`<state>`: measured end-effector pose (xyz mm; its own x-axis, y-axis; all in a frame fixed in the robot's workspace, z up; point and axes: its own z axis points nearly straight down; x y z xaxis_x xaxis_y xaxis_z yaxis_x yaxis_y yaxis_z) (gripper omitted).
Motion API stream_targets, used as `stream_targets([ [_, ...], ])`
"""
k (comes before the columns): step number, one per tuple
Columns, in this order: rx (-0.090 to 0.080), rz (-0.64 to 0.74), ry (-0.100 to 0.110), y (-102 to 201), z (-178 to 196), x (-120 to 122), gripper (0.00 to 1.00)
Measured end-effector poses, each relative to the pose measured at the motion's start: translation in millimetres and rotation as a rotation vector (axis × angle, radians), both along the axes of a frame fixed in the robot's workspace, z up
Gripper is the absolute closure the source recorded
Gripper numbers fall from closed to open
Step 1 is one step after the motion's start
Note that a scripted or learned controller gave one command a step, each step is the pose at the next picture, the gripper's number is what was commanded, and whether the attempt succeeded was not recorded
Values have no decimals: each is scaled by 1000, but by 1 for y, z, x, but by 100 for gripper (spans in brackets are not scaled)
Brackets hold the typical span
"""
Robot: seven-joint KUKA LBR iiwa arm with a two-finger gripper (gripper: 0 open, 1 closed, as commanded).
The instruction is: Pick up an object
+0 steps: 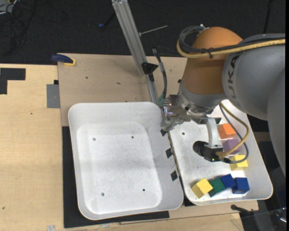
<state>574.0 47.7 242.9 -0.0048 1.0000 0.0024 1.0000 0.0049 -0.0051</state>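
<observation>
Whether the gripper (169, 118) is parted or closed cannot be told, yet it is seen at the left wall of the right bin (190, 165), well apart from the blocks (216, 186), so the wall could be struck and nothing grasped.

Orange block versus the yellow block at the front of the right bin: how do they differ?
Colour: the orange block is orange, the front yellow block yellow. Place: the orange block lies further back, close beneath the arm, next to a purple block; the front yellow block lies near the front rim, beside a green block. Both are small blocks in the right bin.
</observation>
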Motion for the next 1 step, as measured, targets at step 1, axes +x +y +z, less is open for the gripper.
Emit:
stream_targets([
  [1, -1, -1, 2, 40, -6, -13, 100],
])
